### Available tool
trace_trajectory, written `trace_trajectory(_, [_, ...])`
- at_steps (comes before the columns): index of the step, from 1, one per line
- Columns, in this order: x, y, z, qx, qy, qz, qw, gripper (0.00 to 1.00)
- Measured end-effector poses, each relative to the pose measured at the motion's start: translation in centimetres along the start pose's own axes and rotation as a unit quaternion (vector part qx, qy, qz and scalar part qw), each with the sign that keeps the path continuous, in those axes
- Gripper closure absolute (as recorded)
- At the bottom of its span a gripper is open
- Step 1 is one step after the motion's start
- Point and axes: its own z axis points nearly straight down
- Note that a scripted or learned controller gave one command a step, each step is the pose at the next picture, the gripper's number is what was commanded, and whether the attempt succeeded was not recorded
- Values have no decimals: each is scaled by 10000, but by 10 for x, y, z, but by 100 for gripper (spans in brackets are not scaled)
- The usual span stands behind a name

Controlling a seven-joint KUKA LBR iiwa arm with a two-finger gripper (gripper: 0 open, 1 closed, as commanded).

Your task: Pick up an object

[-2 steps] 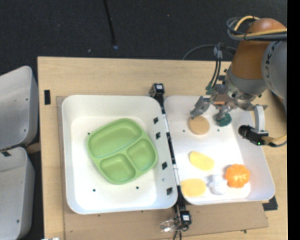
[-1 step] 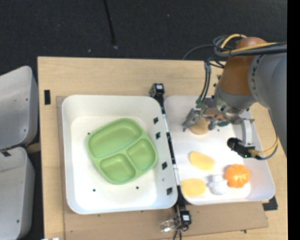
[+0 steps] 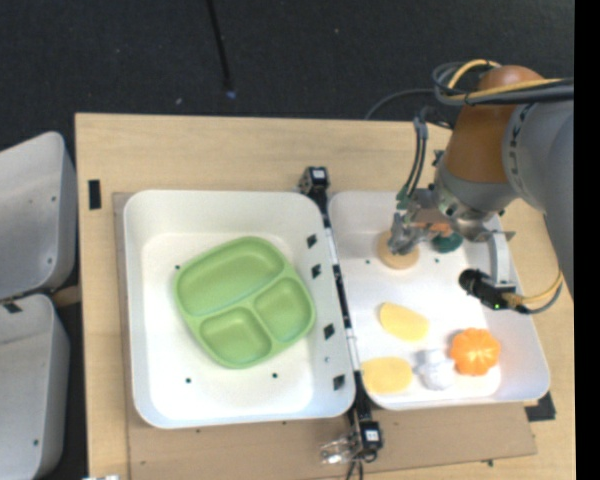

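claw (image 3: 405, 236) over tan disc (image 3: 400, 257) (right bin (image 3: 520, 368))

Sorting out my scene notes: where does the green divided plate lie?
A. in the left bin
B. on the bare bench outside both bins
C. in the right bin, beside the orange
A: the green divided plate lies flat on the floor of the left bin, while the orange sits in the right bin.
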Motion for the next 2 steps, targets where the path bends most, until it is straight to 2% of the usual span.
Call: trace_trajectory(2, [-2,9,-110,-11,0,-75,10000,100])
